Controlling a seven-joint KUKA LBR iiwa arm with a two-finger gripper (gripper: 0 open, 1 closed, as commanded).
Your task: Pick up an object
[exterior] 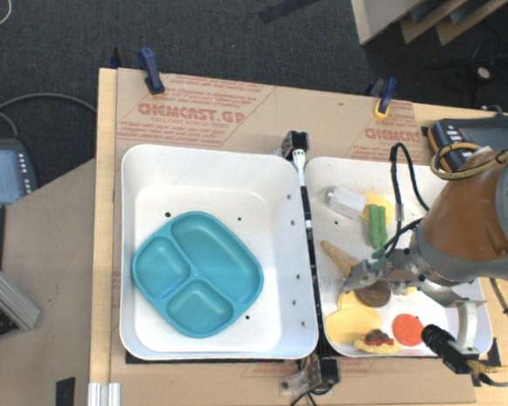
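Your two-finger gripper [369, 277] sits low over the round brown disc [373, 296] in the right shallow white bin [481, 322], grip state unclear.

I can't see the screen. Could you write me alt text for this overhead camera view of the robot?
A grey and orange robot arm reaches from the right into the right white bin, its hand low over small toy foods: a brown disc, a green stick and a red piece. The left white bin holds a blue divided plate.
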